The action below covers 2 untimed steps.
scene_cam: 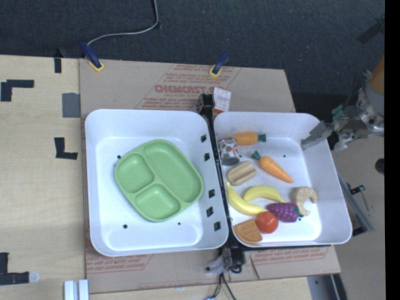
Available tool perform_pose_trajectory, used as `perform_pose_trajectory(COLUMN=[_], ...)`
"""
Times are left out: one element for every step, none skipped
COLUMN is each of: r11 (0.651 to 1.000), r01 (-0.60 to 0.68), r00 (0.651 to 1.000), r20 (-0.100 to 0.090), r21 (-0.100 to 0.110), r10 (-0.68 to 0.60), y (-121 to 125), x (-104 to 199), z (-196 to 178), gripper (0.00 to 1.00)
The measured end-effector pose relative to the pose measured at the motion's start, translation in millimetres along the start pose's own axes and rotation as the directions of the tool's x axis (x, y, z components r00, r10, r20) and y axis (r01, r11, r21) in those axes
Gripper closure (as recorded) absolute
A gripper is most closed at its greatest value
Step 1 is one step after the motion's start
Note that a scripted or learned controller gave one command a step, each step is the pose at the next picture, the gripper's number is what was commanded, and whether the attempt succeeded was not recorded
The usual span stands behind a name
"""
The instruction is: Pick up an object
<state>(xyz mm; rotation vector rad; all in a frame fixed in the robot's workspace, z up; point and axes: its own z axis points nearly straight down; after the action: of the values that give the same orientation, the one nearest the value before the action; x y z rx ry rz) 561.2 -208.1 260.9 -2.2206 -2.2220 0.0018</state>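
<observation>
Claw: over right bin's right rim, finger state unclear
Carrot: inside right bin, left of claw

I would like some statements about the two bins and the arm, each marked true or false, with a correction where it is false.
1. The green plate lies in the left bin. True.
2. The two carrots are in the left bin. False: both lie in the right bin.
3. The gripper is over the right bin's right edge. True.
4. The gripper holds a banana. False: the bananas lie in the bin.
5. The tomato lies beside the grapes. True.
</observation>
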Motion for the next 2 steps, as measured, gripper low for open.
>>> perform_pose_trajectory(r11=[1.0, 1.0], r01=[0.001, 0.001], r00=[1.0, 1.0], r20=[-0.002, 0.001], r21=[0.002, -0.004], r10=[-0.001, -0.001], y=[-9.1, 15.8], x=[17.6, 48.6], z=[87.7, 174.2], gripper=[0.0, 0.0])
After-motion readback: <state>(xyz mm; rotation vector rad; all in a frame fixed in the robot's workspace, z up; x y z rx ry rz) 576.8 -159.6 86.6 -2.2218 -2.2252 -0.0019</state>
